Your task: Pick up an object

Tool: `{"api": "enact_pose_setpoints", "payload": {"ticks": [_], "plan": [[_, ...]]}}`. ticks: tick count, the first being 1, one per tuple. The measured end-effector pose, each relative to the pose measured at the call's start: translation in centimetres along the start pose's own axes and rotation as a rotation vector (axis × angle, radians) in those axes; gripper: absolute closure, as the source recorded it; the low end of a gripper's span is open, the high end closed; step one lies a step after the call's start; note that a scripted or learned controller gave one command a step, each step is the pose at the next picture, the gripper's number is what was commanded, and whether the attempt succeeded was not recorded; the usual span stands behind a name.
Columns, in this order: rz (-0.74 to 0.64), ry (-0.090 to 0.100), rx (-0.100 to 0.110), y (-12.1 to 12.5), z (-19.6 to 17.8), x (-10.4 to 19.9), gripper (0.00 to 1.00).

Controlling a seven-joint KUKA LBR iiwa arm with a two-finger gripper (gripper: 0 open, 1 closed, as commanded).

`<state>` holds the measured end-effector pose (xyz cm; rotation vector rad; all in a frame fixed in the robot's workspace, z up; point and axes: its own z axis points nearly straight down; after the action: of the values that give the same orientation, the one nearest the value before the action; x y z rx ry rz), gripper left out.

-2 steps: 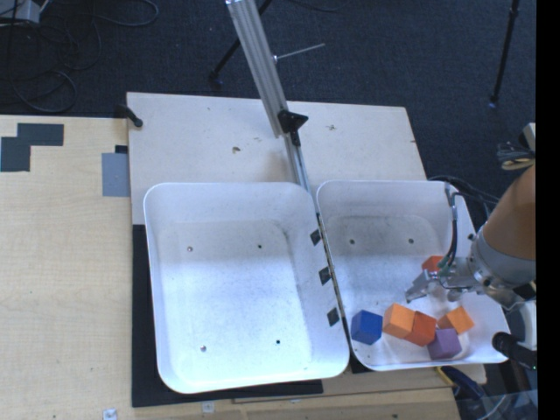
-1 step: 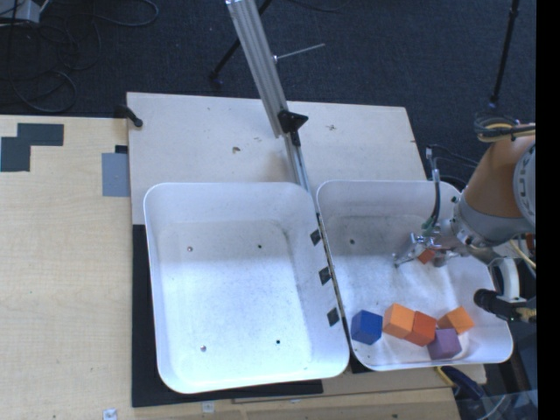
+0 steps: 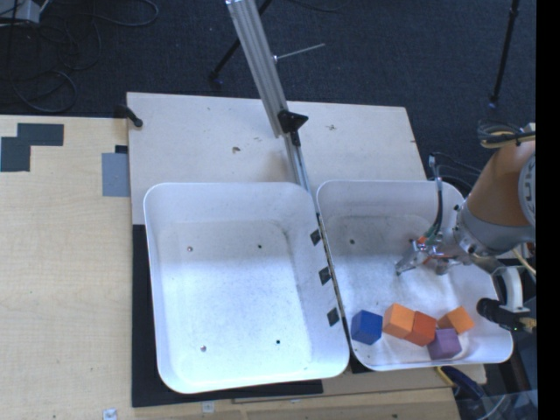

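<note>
gripper [image 3: 411,262] over right bin [image 3: 376,208]; fingers' state unclear | blocks [image 3: 411,324] (no readable labels)

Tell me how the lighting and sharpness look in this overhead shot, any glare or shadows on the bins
Camera view: the left bin is brightly lit, its floor nearly washed out, with a soft shadow along its right wall; the right bin looks dimmer and greyer. The blocks, like the blue block, read clearly though slightly soft. The gripper is small and blurry, so fine detail is lost. The surrounding floor is very dark.
</note>
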<state>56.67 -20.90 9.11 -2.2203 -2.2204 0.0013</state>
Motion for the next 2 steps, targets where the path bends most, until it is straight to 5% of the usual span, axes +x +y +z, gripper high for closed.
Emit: {"api": "enact_pose_setpoints", "payload": {"ticks": [1, 2], "plan": [[-0.004, 0.001, -0.002, 4.3, 0.0, 3.5, 0.00], [0.012, -0.001, 0.054, 9.2, 0.3, 5.5, 0.00]]}}
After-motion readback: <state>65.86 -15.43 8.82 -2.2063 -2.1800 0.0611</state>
